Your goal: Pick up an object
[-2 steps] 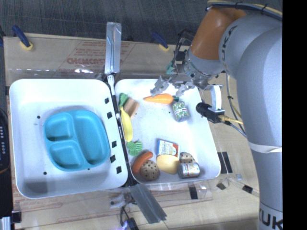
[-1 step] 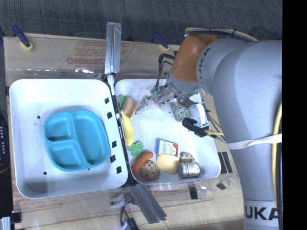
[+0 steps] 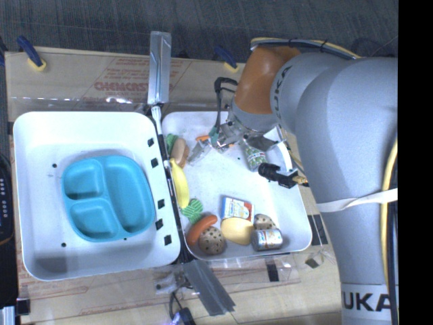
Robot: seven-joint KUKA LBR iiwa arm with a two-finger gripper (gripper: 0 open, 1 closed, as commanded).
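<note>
My gripper (image 3: 211, 143) hangs low over the back left part of the right bin (image 3: 295, 217), below the arm's orange band. Just left of it lie a tan bread-like piece (image 3: 179, 152) and a small green item (image 3: 170, 142). A yellow banana (image 3: 180, 185) lies along the bin's left wall. A small green bottle (image 3: 255, 158) rests just right of the gripper. At the front of the bin sit a green striped item (image 3: 193, 208), an orange-red sausage shape (image 3: 201, 227), a brown speckled ball (image 3: 212, 241), a lemon (image 3: 235, 231), a small box (image 3: 237, 208) and a can (image 3: 268, 239).
The left bin (image 3: 40, 134) holds a blue divided plate (image 3: 108, 196). A metal divider (image 3: 159, 66) runs between the bins at the back. The bulky grey arm (image 3: 338, 127) covers the right side of the bench. A black part (image 3: 277, 175) juts over the right bin's edge.
</note>
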